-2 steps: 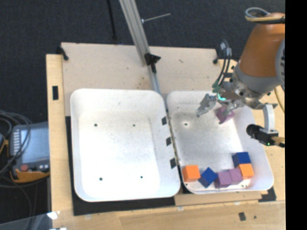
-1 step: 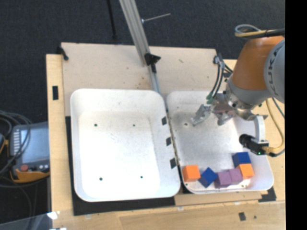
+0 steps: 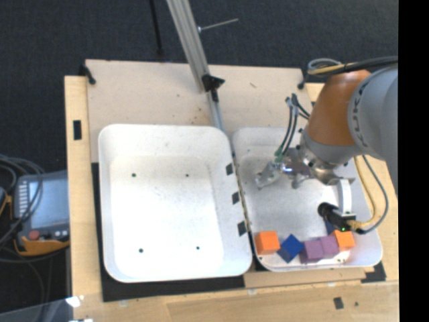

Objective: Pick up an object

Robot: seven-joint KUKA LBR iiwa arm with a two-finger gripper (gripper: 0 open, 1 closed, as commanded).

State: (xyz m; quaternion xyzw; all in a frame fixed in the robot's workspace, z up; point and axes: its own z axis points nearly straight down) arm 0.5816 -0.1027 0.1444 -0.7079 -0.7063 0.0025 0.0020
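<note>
Arm (image 3: 348,116) reaches in from the right over the right bin (image 3: 258,146). Pincer (image 3: 268,175) sits low at the bin's far-left part, fingers spread a little apart w/ nothing between them, so it's empty.

Blocks are clustered along the near edge of the right bin, well apart from the pincer: orange cube (image 3: 268,241) at the left, blue cube (image 3: 291,247) just beside it and turned on the diagonal, purple block (image 3: 320,249) next, and a smaller orange block (image 3: 345,239) at the right end, touching or nearly touching the purple one. Left bin (image 3: 167,200) holds no blocks.

Judgement: step in hand is approach and choice of target. Best pick is prob. the left orange cube, since its left and far sides look free. Move the pincer toward the near edge, line the fingers up w/ the cube's flat sides, open wide enough to straddle it, descend straight, then close. Bin wall is close on the near side, so fingers should go left/right of the cube, not near/far. Blue cube's rotation makes it harder.
</note>
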